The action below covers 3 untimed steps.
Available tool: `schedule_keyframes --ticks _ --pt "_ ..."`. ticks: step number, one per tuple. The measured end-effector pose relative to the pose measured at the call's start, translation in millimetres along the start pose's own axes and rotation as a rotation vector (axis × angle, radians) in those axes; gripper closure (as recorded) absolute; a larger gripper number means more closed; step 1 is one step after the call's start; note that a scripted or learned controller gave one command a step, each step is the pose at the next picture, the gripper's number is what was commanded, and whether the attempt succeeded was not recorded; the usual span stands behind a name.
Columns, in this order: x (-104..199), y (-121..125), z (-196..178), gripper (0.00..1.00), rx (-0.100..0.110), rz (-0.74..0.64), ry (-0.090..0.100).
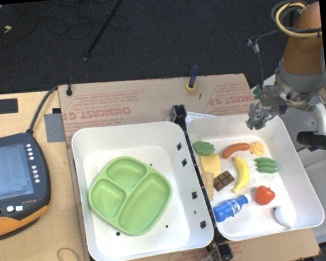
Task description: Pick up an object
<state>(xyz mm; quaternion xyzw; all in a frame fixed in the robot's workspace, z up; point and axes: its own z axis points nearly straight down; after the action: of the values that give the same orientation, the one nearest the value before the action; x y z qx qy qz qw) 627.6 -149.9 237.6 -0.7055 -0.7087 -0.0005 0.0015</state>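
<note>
**While the Toy Food Waited, the Arm Hung Close By**

Since no toy had been lifted yet, the toy food lay loose in the right bin (297, 171), likely spread out so any piece could be grabbed. A red sausage (235, 149) was nearest the gripper (260, 114), which hung over the bin's far corner. I could not tell if the gripper was open or closed. I saw no toy in it.

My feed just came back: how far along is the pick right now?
Nothing looks done yet: the hand sits over the back right corner of the right bin, with no object seen in it. The sausage, banana, tomato and blue bottle all lie in that bin. Left: descend, grasp one and lift.
</note>
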Motion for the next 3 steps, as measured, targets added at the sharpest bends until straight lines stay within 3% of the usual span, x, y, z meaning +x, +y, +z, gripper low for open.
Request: schedule_keyframes --ticks 3 --pt "154 4 1 1.00 0.003 0.001 -0.001"
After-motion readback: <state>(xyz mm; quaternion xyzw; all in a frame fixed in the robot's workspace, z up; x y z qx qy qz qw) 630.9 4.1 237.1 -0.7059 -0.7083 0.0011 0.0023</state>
